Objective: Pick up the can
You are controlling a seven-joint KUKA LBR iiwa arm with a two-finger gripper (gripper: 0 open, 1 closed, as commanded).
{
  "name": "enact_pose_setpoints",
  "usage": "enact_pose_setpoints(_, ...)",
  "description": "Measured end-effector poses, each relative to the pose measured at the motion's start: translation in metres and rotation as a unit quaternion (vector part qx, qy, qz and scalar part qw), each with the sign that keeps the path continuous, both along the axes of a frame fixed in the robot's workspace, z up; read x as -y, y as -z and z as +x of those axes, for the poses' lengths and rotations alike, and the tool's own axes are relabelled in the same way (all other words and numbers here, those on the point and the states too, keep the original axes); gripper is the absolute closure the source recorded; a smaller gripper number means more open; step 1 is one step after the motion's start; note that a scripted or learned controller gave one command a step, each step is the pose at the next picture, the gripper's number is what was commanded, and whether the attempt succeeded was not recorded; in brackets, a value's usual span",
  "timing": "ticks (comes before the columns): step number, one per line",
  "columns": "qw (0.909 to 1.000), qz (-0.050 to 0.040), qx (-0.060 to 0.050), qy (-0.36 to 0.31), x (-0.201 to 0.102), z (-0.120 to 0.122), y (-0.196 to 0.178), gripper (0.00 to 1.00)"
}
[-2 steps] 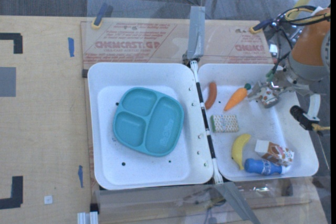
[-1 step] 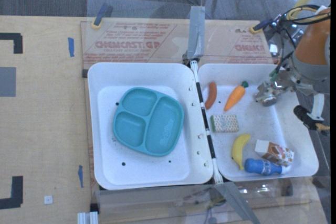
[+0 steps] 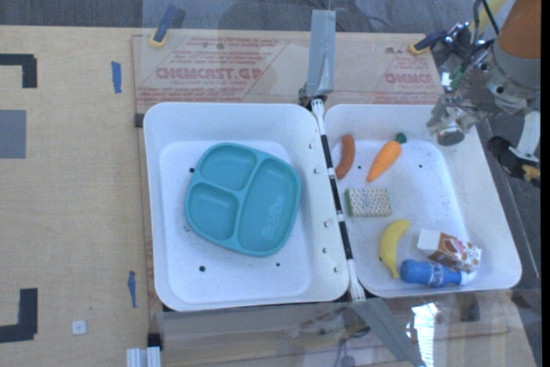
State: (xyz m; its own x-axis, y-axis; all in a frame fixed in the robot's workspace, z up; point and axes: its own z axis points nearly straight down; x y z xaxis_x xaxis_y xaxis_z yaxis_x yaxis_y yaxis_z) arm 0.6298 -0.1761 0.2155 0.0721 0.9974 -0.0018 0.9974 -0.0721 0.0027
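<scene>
Starting at the left of the frame, the left bin [image 3: 163,185] holds one thing, a teal divided plate [image 3: 243,198], lying flat near its middle.

Across the divider into the right bin [image 3: 481,185]: a reddish sausage [image 3: 345,155] sits at the upper left, hard against the wall, standing nearly top to bottom in the frame. Just to its right is a carrot [image 3: 384,160], slanted, green top toward the upper right. Below those two, a speckled green sponge [image 3: 369,202] lies flat.

Further right and lower, a banana [image 3: 394,246] curves down toward the bin's near edge. And there's the can [image 3: 430,273], blue, down on its side in the lower right part of this bin. Its long axis runs almost straight left to right across the frame, dipping very slightly to the right. The rounded blue end points left, right by the banana's lower tip; the paler labelled end points right. A small brown-and-white carton [image 3: 451,250] sits just above it, so close that touching or not is hard to call.

Now to the far right: the gripper [image 3: 449,131] hangs at the bin's upper right corner, over the rim, well apart from the can. Open or closed? Can't tell from this angle. Nothing is seen in its grasp.
</scene>
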Motion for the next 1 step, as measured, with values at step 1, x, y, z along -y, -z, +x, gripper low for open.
enact_pose_setpoints(1, 0.9988, -0.0008, 0.001, -0.049, -0.0046, 0.0320, -0.0361, 1.00)
